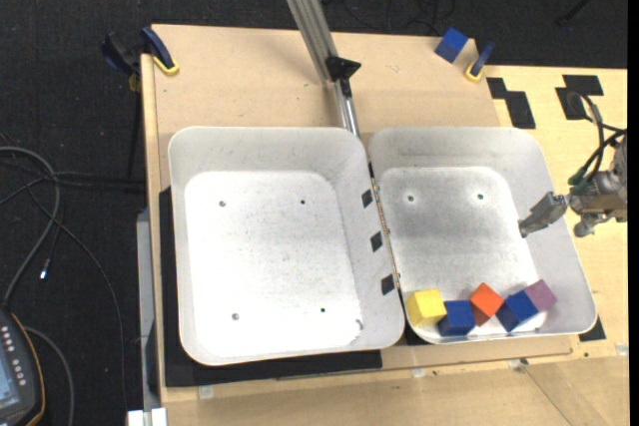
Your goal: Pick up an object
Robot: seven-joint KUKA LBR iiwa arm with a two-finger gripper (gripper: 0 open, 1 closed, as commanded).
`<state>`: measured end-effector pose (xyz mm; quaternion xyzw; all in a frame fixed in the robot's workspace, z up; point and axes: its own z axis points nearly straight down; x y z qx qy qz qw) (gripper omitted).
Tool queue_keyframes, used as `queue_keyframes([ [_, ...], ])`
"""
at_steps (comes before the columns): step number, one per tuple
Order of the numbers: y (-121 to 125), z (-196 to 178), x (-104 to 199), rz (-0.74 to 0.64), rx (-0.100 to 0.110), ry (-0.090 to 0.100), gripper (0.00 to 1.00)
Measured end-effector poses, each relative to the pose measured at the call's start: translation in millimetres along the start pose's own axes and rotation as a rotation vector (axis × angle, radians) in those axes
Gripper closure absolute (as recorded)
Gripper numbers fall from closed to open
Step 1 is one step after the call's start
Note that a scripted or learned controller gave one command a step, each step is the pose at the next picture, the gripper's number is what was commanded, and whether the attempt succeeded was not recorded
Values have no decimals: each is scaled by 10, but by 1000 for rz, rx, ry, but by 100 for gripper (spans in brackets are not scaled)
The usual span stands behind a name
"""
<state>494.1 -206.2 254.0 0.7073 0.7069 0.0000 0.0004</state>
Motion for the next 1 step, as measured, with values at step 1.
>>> queue_keyframes([
  [1,8,-101,0,-2,-2,-1,100],
])
